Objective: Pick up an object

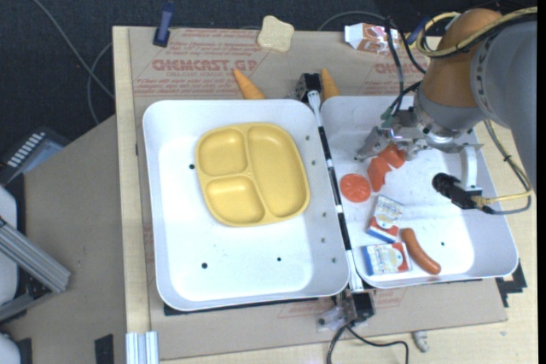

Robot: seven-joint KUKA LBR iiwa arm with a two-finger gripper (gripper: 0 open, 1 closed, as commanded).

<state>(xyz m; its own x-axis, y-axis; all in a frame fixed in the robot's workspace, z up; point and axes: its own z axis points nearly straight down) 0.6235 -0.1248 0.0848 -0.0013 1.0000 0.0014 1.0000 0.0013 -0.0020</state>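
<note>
My gripper (386, 136) hangs low over the upper left part of the right bin (486, 256), under the grey arm with its orange band. Directly below it, touching or nearly so, lies a red-orange piece (388, 164). A round red slice (355, 187) rests just left of that piece. Toward the bin's front there is a small white packet (388, 211), a blue and white carton (382, 258) and a brown-red sausage (421, 251). Whether anything sits in the gripper is hidden by the wrist.
The left bin (179, 260) holds a yellow divided plate (252, 173). Behind the bins on the board lie a bread slice (275, 32), a carrot (247, 85), a blue clip (163, 23) and a wrapper (367, 36). A black cable part (452, 187) sticks out over the right bin.
</note>
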